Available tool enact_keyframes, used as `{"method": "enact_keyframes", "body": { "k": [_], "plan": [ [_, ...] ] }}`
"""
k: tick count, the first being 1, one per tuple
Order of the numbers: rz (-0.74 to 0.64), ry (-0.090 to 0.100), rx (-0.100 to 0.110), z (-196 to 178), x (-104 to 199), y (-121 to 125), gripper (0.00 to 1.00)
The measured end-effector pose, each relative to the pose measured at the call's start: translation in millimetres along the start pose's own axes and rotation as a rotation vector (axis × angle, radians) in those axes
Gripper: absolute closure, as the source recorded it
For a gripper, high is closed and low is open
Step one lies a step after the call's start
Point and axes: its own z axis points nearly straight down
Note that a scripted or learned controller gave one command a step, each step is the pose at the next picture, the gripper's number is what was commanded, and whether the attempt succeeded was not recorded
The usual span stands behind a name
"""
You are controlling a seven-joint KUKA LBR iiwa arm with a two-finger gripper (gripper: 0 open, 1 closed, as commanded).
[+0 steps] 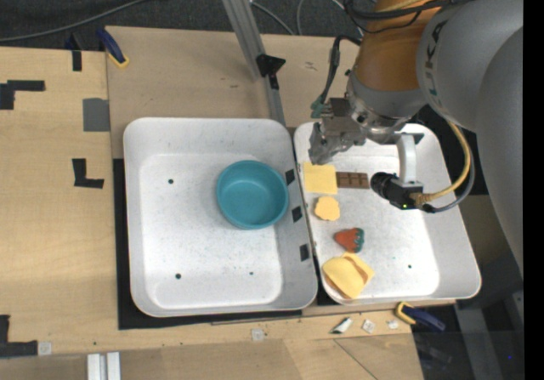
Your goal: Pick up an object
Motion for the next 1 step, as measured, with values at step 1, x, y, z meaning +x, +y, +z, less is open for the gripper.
{"method": "enact_keyframes", "body": {
  "k": [1],
  "plan": [
    [-0.001, 0.000, -0.003, 2.2, 58.2, 9.4, 1.00]
  ]
}}
